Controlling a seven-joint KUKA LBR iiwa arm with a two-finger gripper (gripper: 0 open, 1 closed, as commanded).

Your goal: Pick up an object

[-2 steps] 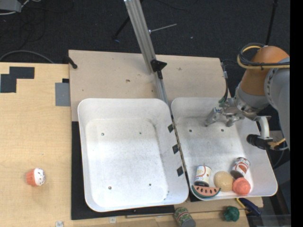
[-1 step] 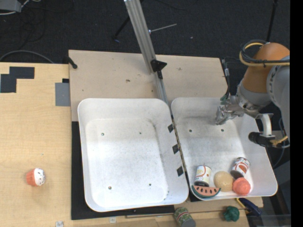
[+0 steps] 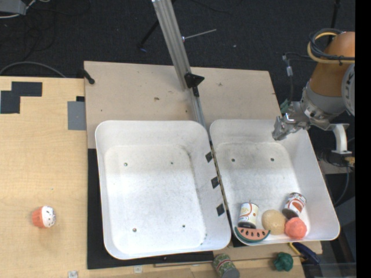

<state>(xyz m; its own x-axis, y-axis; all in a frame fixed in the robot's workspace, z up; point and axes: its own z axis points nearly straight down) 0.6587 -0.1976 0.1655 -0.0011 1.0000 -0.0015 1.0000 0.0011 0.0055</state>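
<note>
My gripper (image 3: pixel 280 130) hangs over the far right corner of the right bin (image 3: pixel 261 161), well above the bin floor. Nothing shows between its fingers. The objects lie clustered at the bin's near right corner: a white can with orange print (image 3: pixel 248 214), a cream ball (image 3: pixel 272 221), a pink ball (image 3: pixel 296 228), a second red and white can (image 3: pixel 294 202), and a watermelon slice toy (image 3: pixel 253 234). The gripper is far from all of them, toward the back of the bin.
The left bin (image 3: pixel 151 184) sits beside the right one. A small red and white figure (image 3: pixel 43 217) lies on the wooden bench at the left. A green toy (image 3: pixel 283 262) and a dark can (image 3: pixel 223 265) rest outside the bins at the front. A metal rail (image 3: pixel 177 45) slants over the back.
</note>
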